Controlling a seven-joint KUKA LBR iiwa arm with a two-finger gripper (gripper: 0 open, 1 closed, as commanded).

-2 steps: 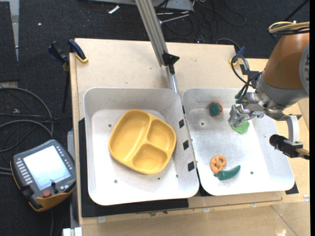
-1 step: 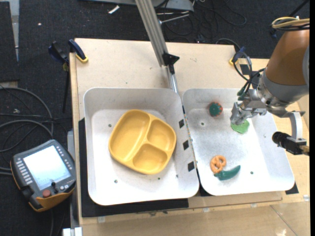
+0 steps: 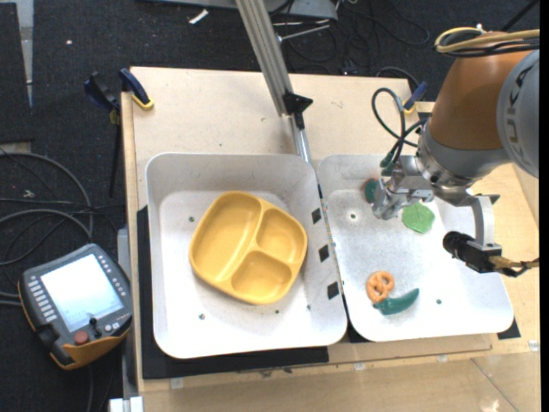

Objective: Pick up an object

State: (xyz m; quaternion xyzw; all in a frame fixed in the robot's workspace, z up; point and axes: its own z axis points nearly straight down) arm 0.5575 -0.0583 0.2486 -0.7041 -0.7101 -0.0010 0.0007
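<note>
In the right bin (image 3: 480, 303) lie a flat green round piece (image 3: 419, 219), an orange pretzel-shaped toy (image 3: 379, 284) and a dark teal curved piece (image 3: 397, 301) just below the pretzel. A small teal object (image 3: 371, 190) sits near the bin's far left corner. My gripper (image 3: 388, 207) hangs low over the far part of this bin, between the small teal object and the green piece. Nothing shows between its fingers.
The left bin (image 3: 171, 230) holds a yellow three-compartment plate (image 3: 249, 247). A metal pole (image 3: 270, 50) slants down to the ridge between the bins. Cables loop beside the arm at the far right. A teach pendant (image 3: 75, 301) lies off the bench at left.
</note>
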